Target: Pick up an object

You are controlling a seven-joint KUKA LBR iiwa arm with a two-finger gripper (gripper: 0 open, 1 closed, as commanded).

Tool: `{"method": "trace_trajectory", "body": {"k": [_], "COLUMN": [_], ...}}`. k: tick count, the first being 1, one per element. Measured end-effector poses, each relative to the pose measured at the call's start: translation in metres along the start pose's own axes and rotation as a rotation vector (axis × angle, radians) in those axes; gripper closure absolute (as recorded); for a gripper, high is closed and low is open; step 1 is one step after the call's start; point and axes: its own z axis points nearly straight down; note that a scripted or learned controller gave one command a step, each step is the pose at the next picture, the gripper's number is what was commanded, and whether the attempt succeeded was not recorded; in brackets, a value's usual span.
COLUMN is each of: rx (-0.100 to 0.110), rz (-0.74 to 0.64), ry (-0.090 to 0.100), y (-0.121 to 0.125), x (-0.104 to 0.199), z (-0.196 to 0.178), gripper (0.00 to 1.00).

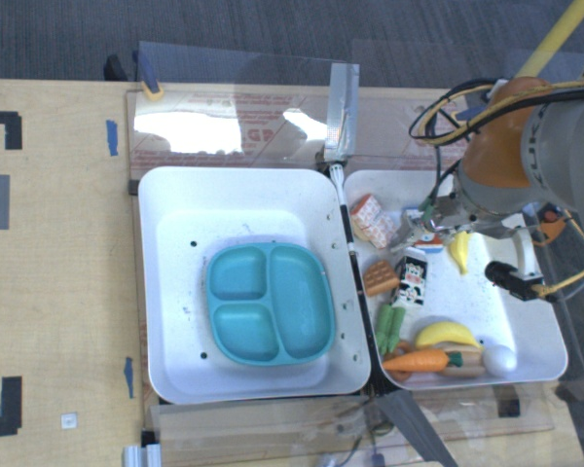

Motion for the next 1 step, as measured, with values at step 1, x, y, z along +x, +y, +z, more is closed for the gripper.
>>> {"method": "trace_trajectory", "body": {"k": [1], "rx": [-0.005], "rz": [0.000], "ry": [-0.002], "y": [0.0017], "x": [-0.0008], "z": [-0.0117], "gripper": [1.00]}}
